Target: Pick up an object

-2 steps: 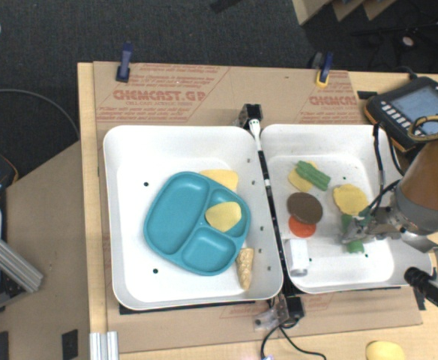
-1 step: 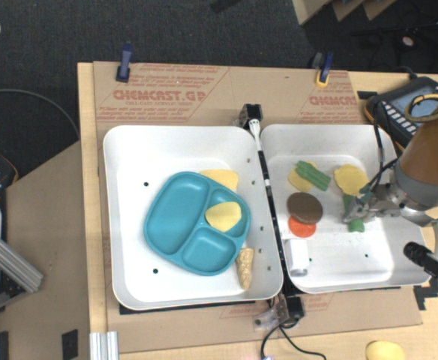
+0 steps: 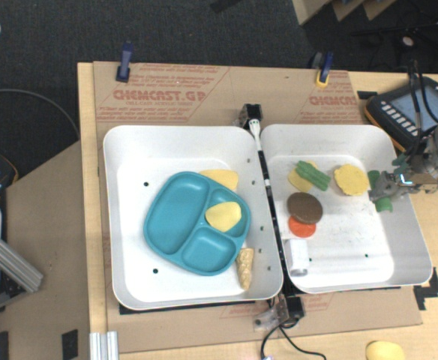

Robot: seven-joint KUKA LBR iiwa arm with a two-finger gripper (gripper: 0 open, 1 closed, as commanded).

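At the right edge of the right bin [image 3: 399,268], the gripper [image 3: 382,190] reaches in over the rim, its green-tipped fingers near a round yellow disc [image 3: 351,179] but clasping nothing; how wide they stand cannot be told. Beside the disc lie a ridged green piece [image 3: 312,175], a flat brown round [image 3: 304,208], a red piece [image 3: 302,229] and a small white block [image 3: 298,257]. Smooth and glossy, the left bin [image 3: 129,163] holds a teal divided plate [image 3: 193,222] carrying a pale yellow lump [image 3: 223,215].
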